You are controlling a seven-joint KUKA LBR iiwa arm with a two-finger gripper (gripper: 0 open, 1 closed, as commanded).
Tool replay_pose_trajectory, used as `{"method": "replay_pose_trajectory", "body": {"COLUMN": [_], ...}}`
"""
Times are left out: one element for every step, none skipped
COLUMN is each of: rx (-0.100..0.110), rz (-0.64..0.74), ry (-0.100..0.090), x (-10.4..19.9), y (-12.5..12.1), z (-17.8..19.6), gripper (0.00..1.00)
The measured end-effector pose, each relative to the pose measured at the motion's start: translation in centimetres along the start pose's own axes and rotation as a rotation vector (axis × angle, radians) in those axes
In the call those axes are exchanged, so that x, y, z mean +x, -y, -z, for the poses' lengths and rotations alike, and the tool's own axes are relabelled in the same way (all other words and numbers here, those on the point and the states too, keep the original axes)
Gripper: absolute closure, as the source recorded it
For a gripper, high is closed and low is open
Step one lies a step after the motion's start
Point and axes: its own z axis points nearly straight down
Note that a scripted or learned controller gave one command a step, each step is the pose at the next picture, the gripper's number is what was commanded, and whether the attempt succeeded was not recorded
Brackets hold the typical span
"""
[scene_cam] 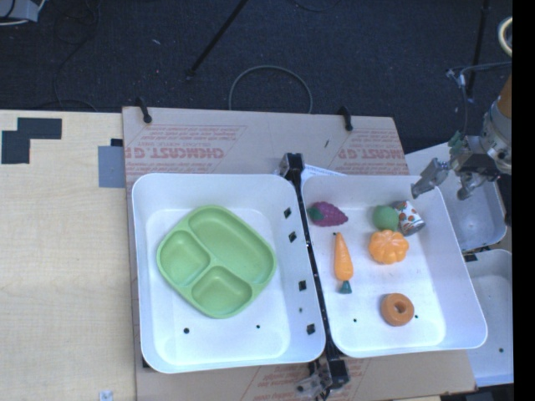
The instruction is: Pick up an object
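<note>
Arm point(501, 115) cut off at right edge. Small patterned cup point(409, 218) partly behind green ball point(385, 217); print too small to read. Clutter point(322, 383) at bench front edge blurred.

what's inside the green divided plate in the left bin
Nothing visible: all three compartments of the green plate show bare green. The food toys, including the carrot and donut, lie in the right bin. Whatever lies beneath the plate is covered.

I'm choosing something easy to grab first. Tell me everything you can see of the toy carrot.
The carrot is a small orange toy, glossy like plastic, with a dark green stub at its lower end. It lies flat on the floor of the right bin, pointed tip up the picture, stub toward the front. Nothing touches it; the purple grapes and the orange pumpkin lie apart from it.
</note>
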Motion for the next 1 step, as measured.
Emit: {"method": "replay_pose_trajectory", "body": {"rx": [-0.013], "rz": [0.002], "ry": [0.003], "x": [0.01], "y": [-0.20], "z": [0.74], "gripper": [0.00]}}
